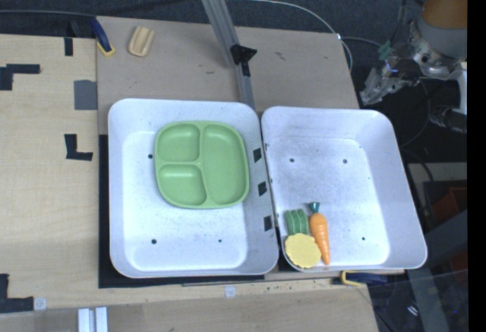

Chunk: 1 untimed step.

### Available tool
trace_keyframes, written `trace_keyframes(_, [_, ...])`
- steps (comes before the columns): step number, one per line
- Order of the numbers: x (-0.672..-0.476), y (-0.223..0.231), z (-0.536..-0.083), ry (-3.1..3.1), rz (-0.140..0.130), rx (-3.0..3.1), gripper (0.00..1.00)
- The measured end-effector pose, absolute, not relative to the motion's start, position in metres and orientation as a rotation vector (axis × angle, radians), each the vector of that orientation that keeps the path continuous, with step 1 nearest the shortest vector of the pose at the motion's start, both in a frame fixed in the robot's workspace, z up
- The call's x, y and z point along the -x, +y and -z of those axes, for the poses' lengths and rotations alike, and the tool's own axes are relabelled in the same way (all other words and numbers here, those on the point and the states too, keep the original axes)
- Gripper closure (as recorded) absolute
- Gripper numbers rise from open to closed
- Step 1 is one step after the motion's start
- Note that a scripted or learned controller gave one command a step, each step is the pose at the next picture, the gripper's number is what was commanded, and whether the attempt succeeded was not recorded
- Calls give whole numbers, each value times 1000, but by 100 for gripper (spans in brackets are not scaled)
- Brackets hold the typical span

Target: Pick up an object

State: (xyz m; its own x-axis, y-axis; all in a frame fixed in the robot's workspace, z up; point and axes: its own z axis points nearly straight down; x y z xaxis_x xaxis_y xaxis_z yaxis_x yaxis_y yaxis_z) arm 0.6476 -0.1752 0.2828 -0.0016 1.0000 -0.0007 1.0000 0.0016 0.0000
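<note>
A wooden bench (182, 64) bears two white bins; the gripper (380, 83) hangs outside them, its grasp impossible to judge. Below and left of it lies the carrot (320, 235). Approach pending: it must descend there

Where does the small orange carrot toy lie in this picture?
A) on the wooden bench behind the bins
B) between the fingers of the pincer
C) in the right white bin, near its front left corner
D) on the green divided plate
C: the small orange carrot toy lies on the floor of the right shallow white bin, close to its front left corner, beside a round yellow toy piece.
</note>
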Motion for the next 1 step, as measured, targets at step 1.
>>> trace_keyframes(1, [-647, -117, -265, 2230, 1, -2217, 100])
